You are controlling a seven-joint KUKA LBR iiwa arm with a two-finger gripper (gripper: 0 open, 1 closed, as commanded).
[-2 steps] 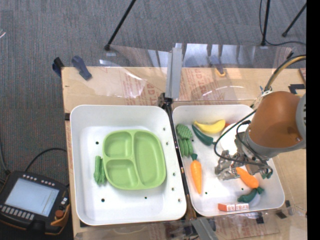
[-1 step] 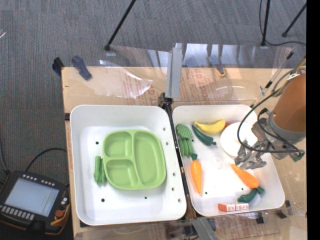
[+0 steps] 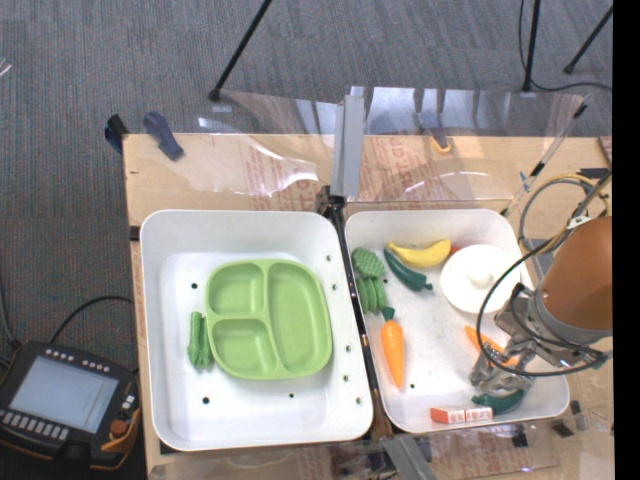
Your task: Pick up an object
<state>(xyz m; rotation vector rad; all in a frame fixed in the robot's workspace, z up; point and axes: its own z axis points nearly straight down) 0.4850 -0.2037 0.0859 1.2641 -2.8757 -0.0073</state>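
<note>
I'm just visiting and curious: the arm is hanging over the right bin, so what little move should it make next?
Probably a short drop straight down. The pincer hovers low in the right bin, over a dark green piece and beside an orange piece. Nothing shows between its fingers.

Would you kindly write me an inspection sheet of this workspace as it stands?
Surface: bench bearing left bin and right bin.
Job's things: right bin holds carrot, banana, white plate, green vegetables.
Clutter: green divided plate in left bin.
Grippers: claw low in right bin; finger state unclear.
Cables: black loops around the wrist.
Surroundings: pendant on carpet, tripod legs.
</note>
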